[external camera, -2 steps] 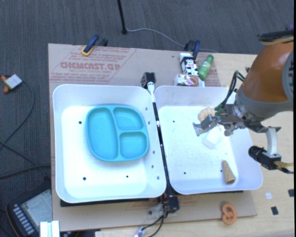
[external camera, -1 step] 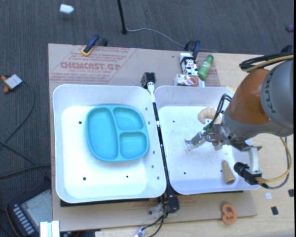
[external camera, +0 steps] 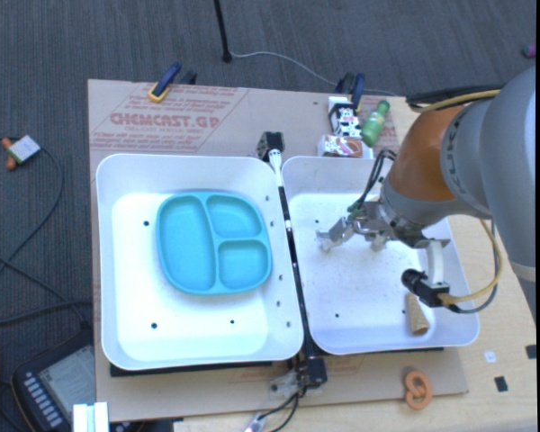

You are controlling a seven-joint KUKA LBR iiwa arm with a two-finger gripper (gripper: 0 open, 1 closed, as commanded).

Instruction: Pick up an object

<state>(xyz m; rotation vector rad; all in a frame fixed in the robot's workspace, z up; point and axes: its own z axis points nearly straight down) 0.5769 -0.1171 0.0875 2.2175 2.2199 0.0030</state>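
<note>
**Nothing lifted yet: gripper hangs open over the right bin**

1 pick is asked for and, judging by this view, none is made. The two-finger gripper (external camera: 351,235) hangs low over the far-left part of the shallow white right bin (external camera: 342,327), its metal fingers spread apart with nothing between them. The likeliest thing to take, a small tan cork-like block (external camera: 417,314), lies near the right bin's near-right corner, well apart from the gripper and just beside a black cable fitting (external camera: 418,283) on the arm. So the approach, the closing and the lift all remain.

The shallow white left bin (external camera: 126,331) holds a light blue plastic divided plate (external camera: 213,242) with 3 compartments, a second candidate. Outside the bins, a green bottle (external camera: 373,124) stands at the far edge and an orange ring-shaped piece (external camera: 418,389) lies on the cardboard in front. The arm's own grey wrist and hanging cable crowd the space above the block, which may hamper a descent there.
</note>
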